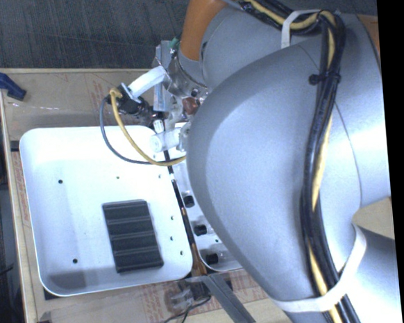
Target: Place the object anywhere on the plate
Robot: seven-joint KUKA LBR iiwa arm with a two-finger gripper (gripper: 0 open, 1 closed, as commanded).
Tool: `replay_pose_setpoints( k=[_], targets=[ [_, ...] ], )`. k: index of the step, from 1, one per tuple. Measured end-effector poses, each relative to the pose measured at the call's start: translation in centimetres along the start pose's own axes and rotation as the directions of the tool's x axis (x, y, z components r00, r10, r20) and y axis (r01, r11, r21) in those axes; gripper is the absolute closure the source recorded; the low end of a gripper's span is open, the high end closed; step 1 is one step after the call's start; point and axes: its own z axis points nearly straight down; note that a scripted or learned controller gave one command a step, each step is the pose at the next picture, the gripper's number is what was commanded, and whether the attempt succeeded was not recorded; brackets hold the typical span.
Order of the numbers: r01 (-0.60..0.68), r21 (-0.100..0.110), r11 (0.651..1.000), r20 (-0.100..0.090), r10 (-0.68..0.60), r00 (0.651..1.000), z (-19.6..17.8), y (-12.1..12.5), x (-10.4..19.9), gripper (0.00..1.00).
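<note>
Peering down at the gripper, I am finding it tucked under the wrist hardware at the far edge of the left bin, just beside the wall that divides the two bins. I cannot tell what state it is in or whether it is carrying anything; brackets and a looping yellow cable are crowding that spot. The grey arm is sweeping in from the right and covering nearly all of the right bin, of which I am seeing just a sliver of rim.

A dark ribbed rectangular block is lying flat on the left bin's floor, towards the near side, well apart from the gripper. I am taking it for the object to be moved, though that is a guess. I am not making out a plate anywhere.

My worries from here: I am judging that the target is probably sitting under the arm, so any release would be going in blind and could be missing the plate. The hanging cable could be snagging on the bin wall during a crossing. The block's flat, low profile could be letting it slip from a pinch.
</note>
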Motion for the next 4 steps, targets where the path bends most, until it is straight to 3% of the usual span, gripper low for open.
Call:
replay_pose_setpoints(
  k=[1,2,3,4],
  targets=[
    [0.157,0.003,0.988,0.005,-0.157,0.988,-0.8,-7.9,-4.4,1.00],
    [0.427,0.007,0.904,0.007,-0.427,0.904,2.1,-13.0,-12.2,1.00],
    [0.422,0.006,0.907,0.008,-0.422,0.907,8.8,-12.9,-5.2,1.00],
    [0.607,0.005,0.795,0.001,-0.607,0.795,7.4,-12.0,-1.0,1.00]
  ],
)
